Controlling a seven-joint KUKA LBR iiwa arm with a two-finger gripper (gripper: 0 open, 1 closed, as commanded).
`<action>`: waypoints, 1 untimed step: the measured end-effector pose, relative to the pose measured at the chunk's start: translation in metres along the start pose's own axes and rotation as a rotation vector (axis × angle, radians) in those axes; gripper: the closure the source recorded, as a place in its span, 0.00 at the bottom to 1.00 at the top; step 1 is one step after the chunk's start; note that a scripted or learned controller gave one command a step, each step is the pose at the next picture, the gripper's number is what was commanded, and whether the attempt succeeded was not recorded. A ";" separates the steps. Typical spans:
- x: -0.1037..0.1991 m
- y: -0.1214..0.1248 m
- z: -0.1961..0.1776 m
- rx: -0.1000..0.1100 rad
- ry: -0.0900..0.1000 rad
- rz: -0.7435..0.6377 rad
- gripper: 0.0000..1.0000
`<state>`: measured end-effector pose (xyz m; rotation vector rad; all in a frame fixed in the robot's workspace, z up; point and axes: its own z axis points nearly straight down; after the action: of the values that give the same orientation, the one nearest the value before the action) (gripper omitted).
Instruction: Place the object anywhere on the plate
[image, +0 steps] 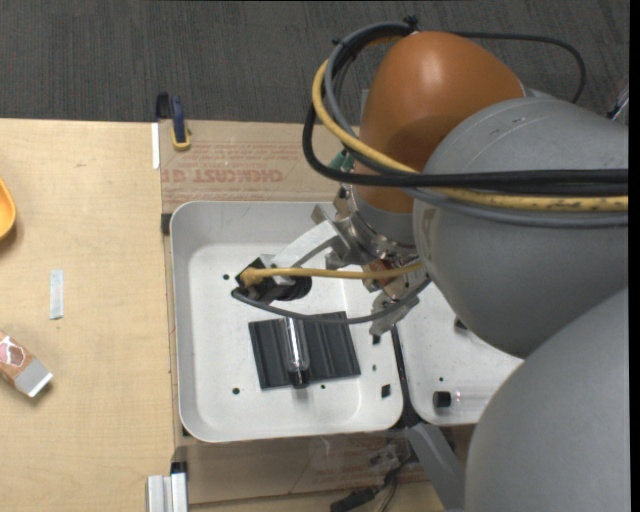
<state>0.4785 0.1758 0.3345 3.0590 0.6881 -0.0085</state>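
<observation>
A black ribbed plate (320, 350) lies flat in the left bin (200, 330), toward its front. A slim silver stick-like object (295, 348) with a dark near end rests lengthwise on the plate's middle. My gripper (384, 303) hangs under the grey and orange wrist at the left bin's right edge, to the right of and slightly behind the plate. The arm hides most of it. Nothing shows between it and the silver object.
The arm's bulk covers most of the right bin (440, 370), where a small dark piece (442, 400) lies near the front. Left of the bins, on the wooden bench, are a grey strip (57, 295), a red-and-white block (22, 366) and an orange edge (5, 212).
</observation>
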 end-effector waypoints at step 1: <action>0.000 0.002 -0.008 -0.003 -0.003 0.004 1.00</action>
<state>0.4793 0.1744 0.3428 3.0568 0.6819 -0.0121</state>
